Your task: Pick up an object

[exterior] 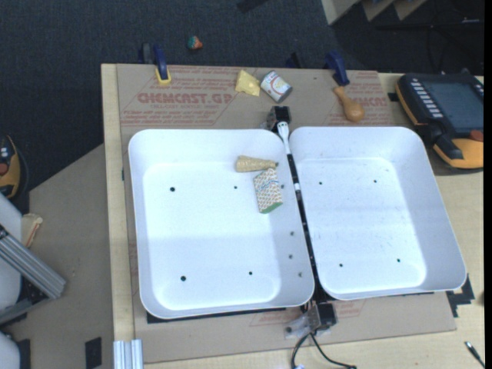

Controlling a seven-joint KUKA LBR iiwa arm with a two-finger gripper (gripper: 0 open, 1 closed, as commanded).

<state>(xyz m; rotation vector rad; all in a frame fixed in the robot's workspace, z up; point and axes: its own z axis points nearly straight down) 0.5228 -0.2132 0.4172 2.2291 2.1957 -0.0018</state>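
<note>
Two small objects lie in the left bin (154, 229), near its far right corner. One is a tan, cone-like piece (254, 164) lying on its side. Just below it sits a small patterned green-and-white packet (267, 190), nearly touching the cone.
The right bin (430, 229) stands beside the left one. Behind the bins on the brown board lie a yellow wedge (247, 84), a small white box (276, 86) and a wooden-handled tool (348, 103). Blue clamps (161, 61) hold the board. A teach pendant (450, 114) rests at far right.
</note>
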